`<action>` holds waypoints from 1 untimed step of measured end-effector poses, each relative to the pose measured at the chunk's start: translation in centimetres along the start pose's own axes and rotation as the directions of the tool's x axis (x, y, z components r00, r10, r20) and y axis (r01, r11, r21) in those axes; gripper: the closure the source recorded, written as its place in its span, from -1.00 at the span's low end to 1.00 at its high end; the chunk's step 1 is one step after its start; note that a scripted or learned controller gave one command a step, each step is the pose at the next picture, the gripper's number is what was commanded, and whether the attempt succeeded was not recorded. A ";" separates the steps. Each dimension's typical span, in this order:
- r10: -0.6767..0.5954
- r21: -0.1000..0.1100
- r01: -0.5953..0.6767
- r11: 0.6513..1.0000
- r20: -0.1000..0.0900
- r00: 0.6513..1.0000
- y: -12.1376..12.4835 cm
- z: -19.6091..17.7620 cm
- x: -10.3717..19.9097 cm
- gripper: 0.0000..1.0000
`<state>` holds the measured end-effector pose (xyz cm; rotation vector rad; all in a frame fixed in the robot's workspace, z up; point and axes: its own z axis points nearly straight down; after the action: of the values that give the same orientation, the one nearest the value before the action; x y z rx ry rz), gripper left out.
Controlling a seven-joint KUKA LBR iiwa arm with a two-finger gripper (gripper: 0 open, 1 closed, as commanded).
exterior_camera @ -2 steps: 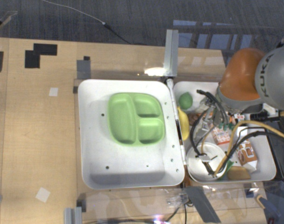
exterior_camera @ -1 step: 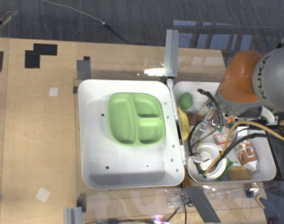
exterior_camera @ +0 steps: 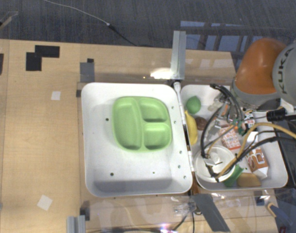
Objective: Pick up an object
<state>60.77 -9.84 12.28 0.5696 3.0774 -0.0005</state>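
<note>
Light green divided tray [exterior_camera: 140, 123] in the white left bin [exterior_camera: 101, 144]; green ball [exterior_camera: 193, 104] and yellow banana [exterior_camera: 191, 126] in the white right bin [exterior_camera: 276, 176]; orange band [exterior_camera: 257, 67] on the grey arm [exterior_camera: 292, 74]; pale wood counter [exterior_camera: 36, 144] with black patches [exterior_camera: 41, 56]

Green ball [exterior_camera: 193, 104] (small, round) in right bin [exterior_camera: 279, 178].

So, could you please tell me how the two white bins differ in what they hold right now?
The left bin holds one thing, a green divided tray lying flat near its middle; the right bin holds a jumble of small things, among them a green ball and a banana. The left bin lies open to view; the arm and its cables hang over the right bin. Both are shallow, white and side by side.
</note>
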 end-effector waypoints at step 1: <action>0.018 -0.003 -0.018 1.000 0.007 1.000 -1.4 3.2 2.3 -1.00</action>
<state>58.18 -10.30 9.00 0.5959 3.0648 0.0015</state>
